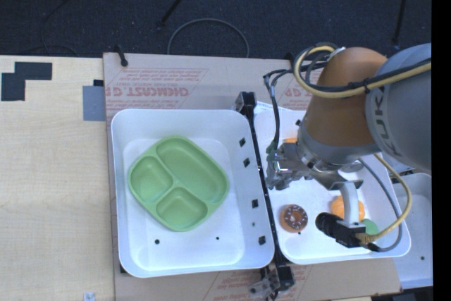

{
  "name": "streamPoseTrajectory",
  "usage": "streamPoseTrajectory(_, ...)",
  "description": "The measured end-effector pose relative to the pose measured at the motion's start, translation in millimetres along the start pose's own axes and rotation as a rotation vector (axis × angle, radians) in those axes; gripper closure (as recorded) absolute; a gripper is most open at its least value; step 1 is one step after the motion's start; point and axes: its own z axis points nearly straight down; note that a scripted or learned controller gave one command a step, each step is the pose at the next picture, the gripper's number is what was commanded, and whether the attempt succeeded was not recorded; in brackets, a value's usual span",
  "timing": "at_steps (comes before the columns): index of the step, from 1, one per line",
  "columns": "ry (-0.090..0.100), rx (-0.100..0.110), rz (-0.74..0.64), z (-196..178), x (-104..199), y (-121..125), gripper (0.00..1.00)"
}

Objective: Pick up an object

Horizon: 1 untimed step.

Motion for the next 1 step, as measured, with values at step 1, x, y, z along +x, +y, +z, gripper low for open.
streamPoseTrajectory(1, -0.001, -0.002, 0.001, -5.9, 49.1, -3.7, 1.00)
